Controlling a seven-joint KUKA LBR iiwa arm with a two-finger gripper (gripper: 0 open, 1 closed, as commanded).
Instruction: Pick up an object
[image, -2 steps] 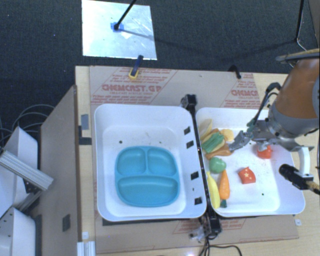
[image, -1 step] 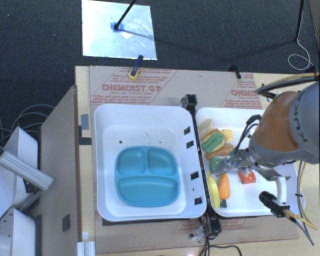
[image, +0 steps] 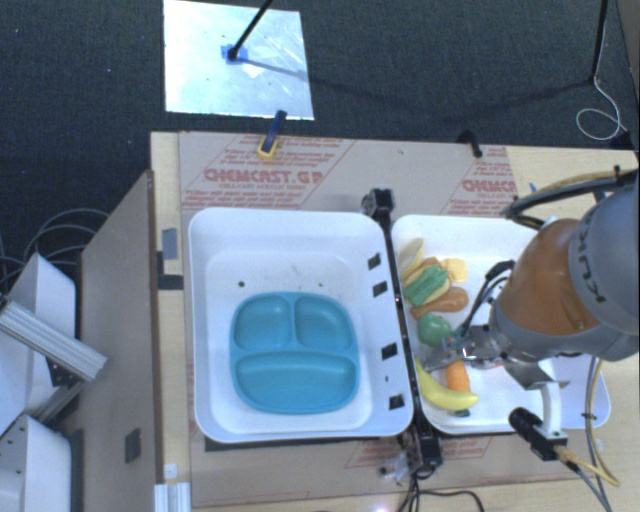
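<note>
In the camera view, the grey two-finger gripper (image: 447, 352) sits low in the right white plastic bin (image: 500, 232), just above the small orange toy carrot (image: 457, 376) (grip state: cannot tell), whose long axis runs roughly up-down the frame.

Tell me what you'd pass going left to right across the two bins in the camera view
Left bin → blue divided plate → black divider between the bins → pile of toy food, with the banana at its near end → gripper → grey and orange arm.
</note>
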